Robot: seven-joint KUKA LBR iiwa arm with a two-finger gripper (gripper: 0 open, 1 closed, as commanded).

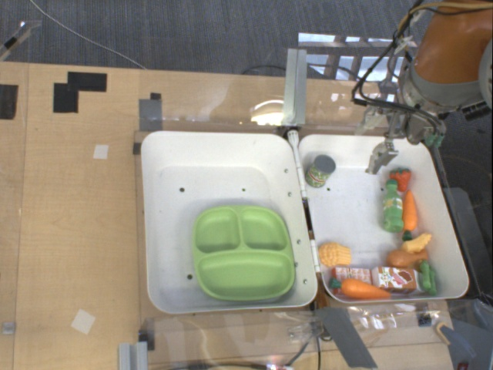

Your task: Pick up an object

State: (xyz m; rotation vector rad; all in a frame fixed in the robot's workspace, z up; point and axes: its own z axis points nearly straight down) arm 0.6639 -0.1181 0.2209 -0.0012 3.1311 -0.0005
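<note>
My gripper hangs over the back of the right bin, under the grey arm with the orange band. Nothing shows in its grasp. Just below it, along the bin's right side, lie a small red toy, a green bottle and an orange carrot. A green can stands to the gripper's left by the divider. Along the bin's front sit a yellow corn piece, a second carrot, a red and white carton and a yellow and brown piece.
The left bin holds a green divided plate in its front half. A metal post rises behind the divider between the bins. Wooden bench top stretches to the left.
</note>
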